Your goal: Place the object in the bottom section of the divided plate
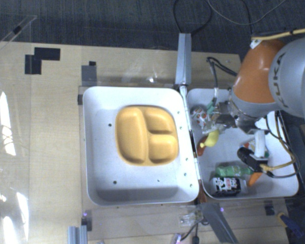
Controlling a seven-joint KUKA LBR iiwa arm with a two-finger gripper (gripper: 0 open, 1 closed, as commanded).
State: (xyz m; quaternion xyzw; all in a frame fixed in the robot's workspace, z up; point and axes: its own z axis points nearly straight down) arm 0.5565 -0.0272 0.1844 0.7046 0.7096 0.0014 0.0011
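The gripper (212,122) hovers low in the right bin (290,189), beside a yellow toy (210,139); I cannot tell its grip. Crowded clutter risks a wrong grab, well apart from the yellow plate (146,134).

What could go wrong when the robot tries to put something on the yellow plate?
1. The right bin is crowded: a small yellow object, a green packet and an orange-tipped thing lie close together, so the tool might grab the wrong one or nudge its neighbours.
2. The divided plate has low ridges, so a dropped object could land in the wrong section.
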